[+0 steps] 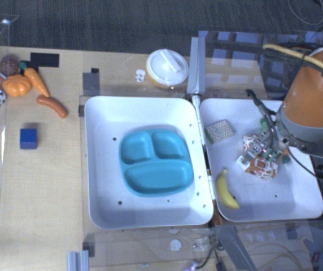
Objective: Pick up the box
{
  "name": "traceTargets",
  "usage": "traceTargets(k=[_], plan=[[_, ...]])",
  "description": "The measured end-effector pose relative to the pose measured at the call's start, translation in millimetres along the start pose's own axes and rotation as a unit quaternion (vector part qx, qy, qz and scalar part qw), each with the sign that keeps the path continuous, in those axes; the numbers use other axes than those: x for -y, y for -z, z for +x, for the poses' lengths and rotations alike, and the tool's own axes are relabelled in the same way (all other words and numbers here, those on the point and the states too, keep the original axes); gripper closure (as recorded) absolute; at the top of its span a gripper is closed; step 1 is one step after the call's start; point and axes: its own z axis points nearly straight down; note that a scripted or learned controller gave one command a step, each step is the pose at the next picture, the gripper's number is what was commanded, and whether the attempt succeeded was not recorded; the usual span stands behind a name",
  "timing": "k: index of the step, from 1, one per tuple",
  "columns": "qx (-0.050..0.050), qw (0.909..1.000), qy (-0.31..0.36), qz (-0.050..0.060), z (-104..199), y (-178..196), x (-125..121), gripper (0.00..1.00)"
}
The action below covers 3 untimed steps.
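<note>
The box (258, 164), small, white with orange and red print, lies tilted in the right bin (302, 205), a little right of the bin's middle. My gripper (267, 144) reaches in from the right and hangs right over the box's upper end, touching or almost touching it. The gripper's dark parts hide that end of the box. The arm's orange band (315, 97) and grey wrist cover the bin's right back corner.
A yellow banana (227, 189) lies near the right bin's front left. A small grey patterned pad (219, 131) rests at its back left. The left bin (102, 168) holds a blue divided tray (156, 161). Toy food, a blue cube (29, 138) and a white lid (167, 66) sit on the bench.
</note>
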Motion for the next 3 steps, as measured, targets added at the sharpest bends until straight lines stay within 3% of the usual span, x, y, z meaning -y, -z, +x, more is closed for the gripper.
traceTargets(k=[1,3], plan=[[-0.001,0.9924,-0.123,0.001,14,-8,16,1.0],[0.0,0.9599,-0.28,0.001,26,0,-3,1.0]])
